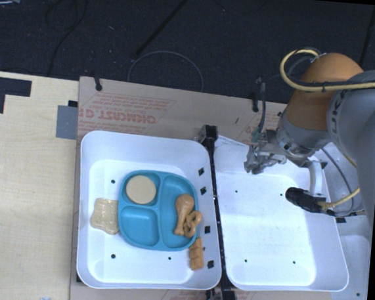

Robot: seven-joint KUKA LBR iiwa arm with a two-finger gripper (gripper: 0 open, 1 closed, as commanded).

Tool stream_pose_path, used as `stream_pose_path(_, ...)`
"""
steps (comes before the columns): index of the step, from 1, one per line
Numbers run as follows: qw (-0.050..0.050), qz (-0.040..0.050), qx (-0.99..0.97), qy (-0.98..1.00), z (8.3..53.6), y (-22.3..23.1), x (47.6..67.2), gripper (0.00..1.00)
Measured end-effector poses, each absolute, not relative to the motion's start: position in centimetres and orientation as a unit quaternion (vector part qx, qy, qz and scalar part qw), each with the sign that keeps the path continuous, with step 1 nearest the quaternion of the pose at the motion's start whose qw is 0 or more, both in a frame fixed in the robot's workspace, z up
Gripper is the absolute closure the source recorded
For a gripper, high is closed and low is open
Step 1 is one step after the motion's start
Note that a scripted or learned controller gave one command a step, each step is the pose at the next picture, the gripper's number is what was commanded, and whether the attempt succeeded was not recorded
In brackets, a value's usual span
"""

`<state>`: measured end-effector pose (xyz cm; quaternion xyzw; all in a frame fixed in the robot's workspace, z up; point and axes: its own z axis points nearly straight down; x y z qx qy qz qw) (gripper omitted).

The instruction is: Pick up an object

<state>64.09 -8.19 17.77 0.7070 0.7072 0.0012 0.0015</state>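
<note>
End effector (260,161) over right bin's (276,253) far edge, grip state unclear, blue tray (144,227) with food in left bin (108,151)

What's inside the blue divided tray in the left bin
The blue divided tray holds a round tan disc in its upper-left compartment and a drumstick with a pretzel in the right compartment. Whatever lies beneath those pieces is covered.

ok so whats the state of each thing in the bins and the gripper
blue tray: flat in left bin
round cracker: in tray's top-left compartment
drumstick: in tray's right compartment
pretzel: against the drumstick
toast piece: outside tray, left side
brown piece: outside tray, lower right
gripper: over right bin's top edge, holding nothing visible
</note>
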Motion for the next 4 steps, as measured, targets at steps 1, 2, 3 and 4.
stream_pose_path(1,0.001,0.0006,0.707,0.707,21.6,-8.4,64.2,1.00)
stream_pose_path(2,-0.002,-0.0001,0.706,0.709,22.8,-3.3,63.0,1.00)
stream_pose_path(3,-0.002,-0.0005,0.705,0.709,23.3,2.4,62.0,1.00)
stream_pose_path(4,-0.003,-0.0015,0.706,0.709,22.1,7.2,60.4,1.00)
